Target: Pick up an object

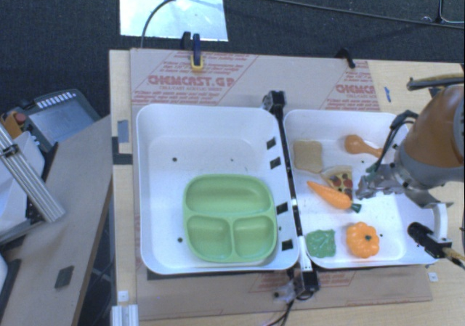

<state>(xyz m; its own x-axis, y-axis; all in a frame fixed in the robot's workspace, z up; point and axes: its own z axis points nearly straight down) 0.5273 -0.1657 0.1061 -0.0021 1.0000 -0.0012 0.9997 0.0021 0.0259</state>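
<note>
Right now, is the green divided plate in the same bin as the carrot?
No, the green plate lies in the left bin; the carrot lies in the right bin.

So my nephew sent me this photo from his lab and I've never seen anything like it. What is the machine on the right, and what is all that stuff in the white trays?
The photo comes from one camera fixed above a bench, looking down at a slant. The grey and orange thing on the right is a robot arm; at its tip is a two-finger gripper, its "hand". Two shallow white bins sit side by side. The left bin holds a green divided plate. The right bin holds toy food: a slice of bread, a pizza slice, a carrot, a small pumpkin, a green leafy piece and an orange drumstick-like piece. The gripper hangs low near the pizza and carrot. I cannot tell whether it has grasped anything.
</note>
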